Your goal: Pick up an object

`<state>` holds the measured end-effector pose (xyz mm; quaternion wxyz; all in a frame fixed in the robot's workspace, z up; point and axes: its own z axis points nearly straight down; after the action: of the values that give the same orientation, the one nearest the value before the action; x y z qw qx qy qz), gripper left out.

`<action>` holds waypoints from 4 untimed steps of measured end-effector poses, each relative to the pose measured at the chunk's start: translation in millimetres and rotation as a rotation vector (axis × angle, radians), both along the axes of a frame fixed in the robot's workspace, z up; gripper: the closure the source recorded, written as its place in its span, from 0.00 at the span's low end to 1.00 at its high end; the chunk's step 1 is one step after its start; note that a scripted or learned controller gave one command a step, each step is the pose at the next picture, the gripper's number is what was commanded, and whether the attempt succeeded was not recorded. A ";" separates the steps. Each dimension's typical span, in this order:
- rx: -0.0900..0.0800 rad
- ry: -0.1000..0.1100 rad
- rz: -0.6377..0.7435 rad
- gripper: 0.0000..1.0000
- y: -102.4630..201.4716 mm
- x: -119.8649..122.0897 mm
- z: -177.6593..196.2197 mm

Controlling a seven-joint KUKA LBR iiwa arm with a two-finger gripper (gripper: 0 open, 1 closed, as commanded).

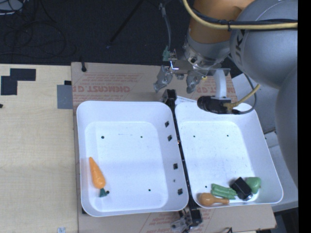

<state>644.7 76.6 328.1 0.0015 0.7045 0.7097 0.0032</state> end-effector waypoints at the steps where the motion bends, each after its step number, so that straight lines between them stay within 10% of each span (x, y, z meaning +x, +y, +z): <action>1: -0.008 0.002 -0.018 0.00 -121.5 -0.9 63.9; 2: -0.011 -0.009 -0.016 0.00 -214.8 -7.8 220.3; 4: -0.003 0.009 -0.008 0.00 -289.8 -0.5 209.0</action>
<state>644.2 -213.1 537.1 -0.0005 0.7075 0.7068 -0.0011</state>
